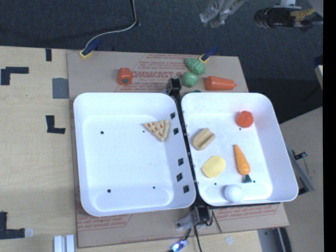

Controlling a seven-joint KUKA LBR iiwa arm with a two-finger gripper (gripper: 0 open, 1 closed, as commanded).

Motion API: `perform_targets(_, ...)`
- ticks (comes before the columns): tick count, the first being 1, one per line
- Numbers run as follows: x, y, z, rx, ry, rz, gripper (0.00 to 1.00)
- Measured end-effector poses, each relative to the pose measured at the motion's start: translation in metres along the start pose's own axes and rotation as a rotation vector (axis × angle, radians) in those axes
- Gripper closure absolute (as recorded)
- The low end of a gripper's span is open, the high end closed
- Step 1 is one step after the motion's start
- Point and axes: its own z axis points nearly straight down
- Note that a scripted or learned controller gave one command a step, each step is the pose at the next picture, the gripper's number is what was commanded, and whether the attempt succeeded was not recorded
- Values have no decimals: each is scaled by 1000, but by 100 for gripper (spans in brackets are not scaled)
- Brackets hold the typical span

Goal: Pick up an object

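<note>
Above bins: gripper [219, 9] raised | right bin [273, 140]: carrot [241, 160]

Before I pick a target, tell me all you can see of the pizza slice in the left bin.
The pizza slice is a small tan wedge, likely a plastic toy, with a criss-cross pattern of reddish lines on top and a paler crust edge on its right side. It lies flat on the floor of the left bin, in the upper right part, near the divider between the bins. Its point faces left. Nothing else touches it.
</note>
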Motion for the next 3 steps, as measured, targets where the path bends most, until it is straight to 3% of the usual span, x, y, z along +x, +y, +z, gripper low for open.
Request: perform_targets(3, -109, 0, -16, 7, -1, 4, 100)
